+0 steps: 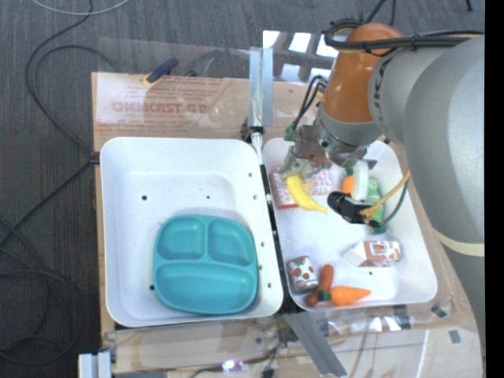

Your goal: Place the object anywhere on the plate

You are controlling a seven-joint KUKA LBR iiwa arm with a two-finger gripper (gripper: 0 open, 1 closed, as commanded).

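Pick-up step: the end effector (302, 162), grip state unclear, hangs above the banana (303, 194); next comes grasping, then crossing left to the plate (206, 263).

The plate (206, 264) is teal, with rounded corners and three compartments: two smaller ones along its far side and one long one along its near side. It lies flat in the near part of the left bin (134, 172), turned slightly askew. The object is probably the yellow banana (302, 194), though which item is meant cannot be told for sure. It lies flat in the next bin, to the right of the plate and farther back, well apart from it.
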